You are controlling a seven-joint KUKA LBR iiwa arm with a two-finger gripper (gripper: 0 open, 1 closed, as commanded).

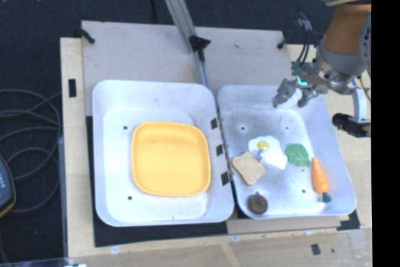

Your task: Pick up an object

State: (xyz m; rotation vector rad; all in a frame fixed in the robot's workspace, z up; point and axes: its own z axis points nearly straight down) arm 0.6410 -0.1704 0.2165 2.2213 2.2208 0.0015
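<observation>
Camera view: right bin (325,128) holds one carrot (320,177), long axis running near-to-far, green end nearest; one toast slice (249,168), one fried egg (265,147), one green leaf (298,154), one brown round piece (257,203). Left bin (109,103) holds one yellow plate (170,158). Gripper (292,97), fingers spread apart and holding nothing, hangs over the right bin's far edge.

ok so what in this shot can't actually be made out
- Arm: the camera view's right edge cuts it off above the orange band.
- Carrot: its green end sits against the right bin's wall, too small to read.
- Small brown round item: too small and blurred to identify.
- White piece beside the fried egg: too blurred to say what it is, or whether it lies on the egg or just touches it.
</observation>
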